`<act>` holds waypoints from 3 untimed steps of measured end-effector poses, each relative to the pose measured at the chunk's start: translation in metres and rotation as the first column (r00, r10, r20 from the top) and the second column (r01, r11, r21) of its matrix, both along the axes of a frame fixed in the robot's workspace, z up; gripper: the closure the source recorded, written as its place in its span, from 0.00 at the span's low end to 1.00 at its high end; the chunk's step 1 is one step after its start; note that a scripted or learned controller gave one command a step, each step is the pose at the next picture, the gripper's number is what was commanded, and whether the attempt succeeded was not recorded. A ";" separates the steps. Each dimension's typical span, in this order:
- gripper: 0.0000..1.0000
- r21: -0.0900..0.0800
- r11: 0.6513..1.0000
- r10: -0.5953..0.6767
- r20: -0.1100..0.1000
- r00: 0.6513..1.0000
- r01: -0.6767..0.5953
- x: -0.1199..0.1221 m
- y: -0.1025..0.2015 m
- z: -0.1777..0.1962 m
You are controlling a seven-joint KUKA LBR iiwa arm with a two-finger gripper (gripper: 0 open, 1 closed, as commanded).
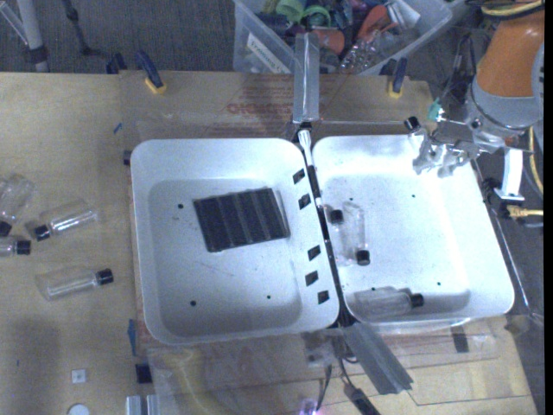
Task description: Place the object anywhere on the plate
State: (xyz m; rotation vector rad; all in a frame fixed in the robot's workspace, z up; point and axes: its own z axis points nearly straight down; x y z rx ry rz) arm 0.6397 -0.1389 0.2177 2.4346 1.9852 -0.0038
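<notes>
Where bins meet, wooden bench

The plate lies in the left bin; two vials lie in the right bin.

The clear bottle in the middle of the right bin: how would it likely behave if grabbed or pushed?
The clear bottle lies on its side on the smooth right bin floor, so a nudge would probably roll it. It looks empty and see-through, so likely light. Its round, glossy body may slip in the hand.
</notes>
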 end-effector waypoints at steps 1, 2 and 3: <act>1.00 0.001 0.923 -0.385 0.002 0.923 0.385 0.027 0.062 -0.034; 1.00 0.000 0.920 -0.392 -0.003 0.920 0.392 0.026 0.134 -0.034; 1.00 0.001 0.855 -0.519 0.001 0.855 0.519 0.020 0.204 -0.022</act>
